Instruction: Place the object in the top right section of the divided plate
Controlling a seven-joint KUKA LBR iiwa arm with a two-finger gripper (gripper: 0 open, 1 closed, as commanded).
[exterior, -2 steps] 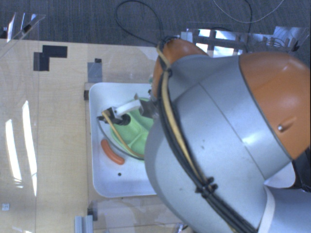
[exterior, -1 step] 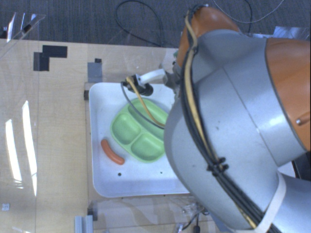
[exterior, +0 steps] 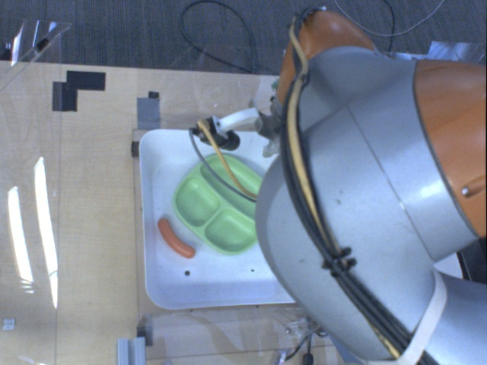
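A small orange sausage-shaped toy (exterior: 176, 238) lies flat on the floor of the shallow white plastic bin (exterior: 163, 284), just beside the lower left edge of the light green divided plate (exterior: 217, 207). There is bare white floor between the toy and the bin's left wall. The big grey and orange arm (exterior: 365, 196) covers the plate's right side. I cannot tell how the claw stands.

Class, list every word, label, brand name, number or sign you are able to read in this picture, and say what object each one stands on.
None: no readable text stands on the green divided plastic plate, the orange sausage-shaped object, the shallow white bin or the grey and orange arm.
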